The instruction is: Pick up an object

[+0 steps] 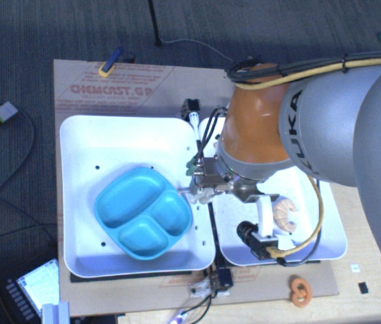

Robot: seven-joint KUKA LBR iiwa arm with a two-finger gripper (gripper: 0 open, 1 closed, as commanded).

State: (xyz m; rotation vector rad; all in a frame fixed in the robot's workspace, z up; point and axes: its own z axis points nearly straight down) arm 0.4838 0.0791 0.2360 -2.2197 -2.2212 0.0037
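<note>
The gripper [200, 189], grip state impossible to tell, hangs over the left bin's [82, 130] right rim, touching the blue divided tray's [143, 211] right edge.

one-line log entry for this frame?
arm: over the bins' shared wall | tool: beside blue divided tray, nothing seen held | tray: left bin | right bin: small pale object

I see a light blue divided plate [143, 211] lying flat and upright in the left bin [82, 133], turned at a slant, its three compartments bare, toward the bin's near right corner. In the right bin [332, 241], a small pale, pinkish object [286, 214] lies partly hidden beside the arm.
</note>
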